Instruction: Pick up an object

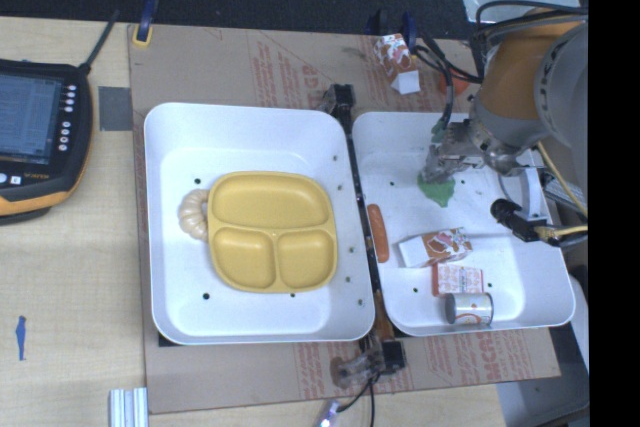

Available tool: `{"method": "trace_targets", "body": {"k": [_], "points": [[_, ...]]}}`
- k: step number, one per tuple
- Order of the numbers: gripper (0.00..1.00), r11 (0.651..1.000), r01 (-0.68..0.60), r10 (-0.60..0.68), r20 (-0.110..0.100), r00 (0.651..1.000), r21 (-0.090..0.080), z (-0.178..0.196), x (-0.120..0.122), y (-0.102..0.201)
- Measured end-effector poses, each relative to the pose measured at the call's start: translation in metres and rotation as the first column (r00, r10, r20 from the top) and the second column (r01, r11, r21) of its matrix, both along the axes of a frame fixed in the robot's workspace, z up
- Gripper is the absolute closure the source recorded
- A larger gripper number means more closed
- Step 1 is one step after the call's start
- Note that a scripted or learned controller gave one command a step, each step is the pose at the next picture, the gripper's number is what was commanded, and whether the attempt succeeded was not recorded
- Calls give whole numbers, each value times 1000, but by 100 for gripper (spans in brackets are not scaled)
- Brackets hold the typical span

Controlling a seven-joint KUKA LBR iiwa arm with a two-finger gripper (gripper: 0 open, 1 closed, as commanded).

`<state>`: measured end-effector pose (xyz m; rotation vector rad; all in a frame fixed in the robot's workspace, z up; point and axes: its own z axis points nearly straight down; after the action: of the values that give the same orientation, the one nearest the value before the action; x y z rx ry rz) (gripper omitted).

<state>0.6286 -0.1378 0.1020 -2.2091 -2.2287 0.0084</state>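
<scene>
Gripper (442, 167) poised over small crumpled green soft piece (437, 189) in right shallow white bin (560, 300); jaws' state unclear. Grasp stage: next, close and lift straight.

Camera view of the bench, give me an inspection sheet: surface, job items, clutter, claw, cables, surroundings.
Surface: brown cardboard sheet under two shallow white bins, left and right.
Job's things: right bin holds a green soft piece, red-brown sausage, two red-and-white packets, silver can. Left bin holds a yellow three-compartment plate and a beige lumpy item at its left edge.
Clutter: small red-and-white carton outside the bins.
Claw: directly over the green piece; grip not discernible.
Cables: black leads near the arm.
Surroundings: orange-edged tablet pendant, dark floor.
</scene>
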Motion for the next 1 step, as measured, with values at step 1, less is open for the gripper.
{"method": "trace_targets", "body": {"k": [1], "points": [[100, 1000, 6, -6, 3, 1000, 1, 66, -48, -23]]}}
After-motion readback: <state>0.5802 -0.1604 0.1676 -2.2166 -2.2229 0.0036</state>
